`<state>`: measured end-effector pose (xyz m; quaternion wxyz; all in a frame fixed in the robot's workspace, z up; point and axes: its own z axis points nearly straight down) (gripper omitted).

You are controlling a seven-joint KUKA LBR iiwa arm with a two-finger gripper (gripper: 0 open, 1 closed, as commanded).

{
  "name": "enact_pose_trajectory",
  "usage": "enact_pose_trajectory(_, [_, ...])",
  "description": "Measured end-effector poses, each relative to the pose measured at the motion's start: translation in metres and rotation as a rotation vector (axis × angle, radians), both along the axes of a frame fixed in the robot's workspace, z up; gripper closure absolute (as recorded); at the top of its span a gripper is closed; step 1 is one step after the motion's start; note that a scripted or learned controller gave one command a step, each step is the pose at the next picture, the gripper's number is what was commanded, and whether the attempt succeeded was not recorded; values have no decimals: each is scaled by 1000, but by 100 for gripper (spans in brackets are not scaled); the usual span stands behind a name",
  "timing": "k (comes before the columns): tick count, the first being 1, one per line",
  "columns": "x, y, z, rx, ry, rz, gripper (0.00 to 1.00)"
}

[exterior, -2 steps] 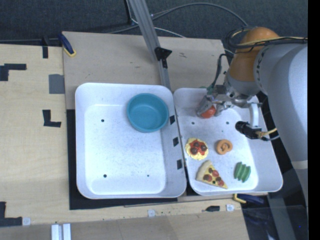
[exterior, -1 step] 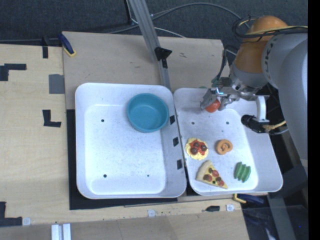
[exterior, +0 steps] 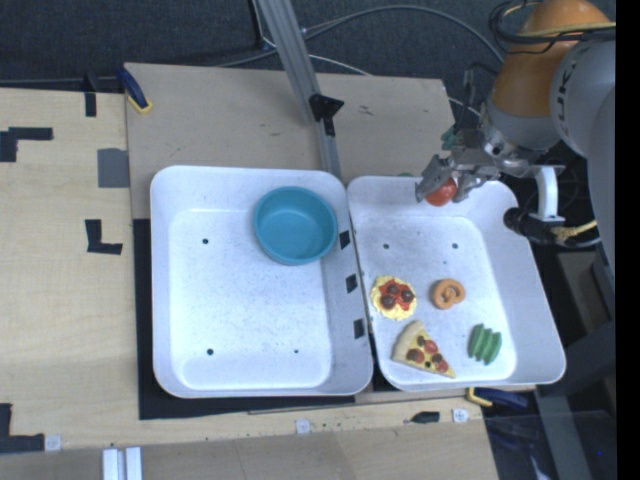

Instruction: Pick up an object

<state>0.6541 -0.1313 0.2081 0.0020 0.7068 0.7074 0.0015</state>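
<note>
My gripper (exterior: 443, 184) hangs over the far edge of the right bin (exterior: 520, 268), with a small red object (exterior: 441, 194) between its fingers, lifted off the bin floor. Lower in the same bin lie a round yellow tart with red dots (exterior: 394, 297), an orange ring-shaped pastry (exterior: 448, 293), a pizza slice (exterior: 421, 351) and a green vegetable piece (exterior: 485, 344). A blue bowl (exterior: 295, 225) stands at the far right of the left bin (exterior: 200, 298).
A slanted grey pole (exterior: 300, 63) runs down to the seam between the two bins. The arm's grey body and orange band (exterior: 545, 48) fill the upper right. Cables lie behind the bench.
</note>
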Motion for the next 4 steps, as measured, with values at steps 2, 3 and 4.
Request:
enact_pose_trajectory(2, [-8,57,49,2,6,3,100])
enact_pose_trajectory(3, [-33,110,35,2,6,3,100])
enact_pose_trajectory(4, [-50,160,39,2,5,4,100])
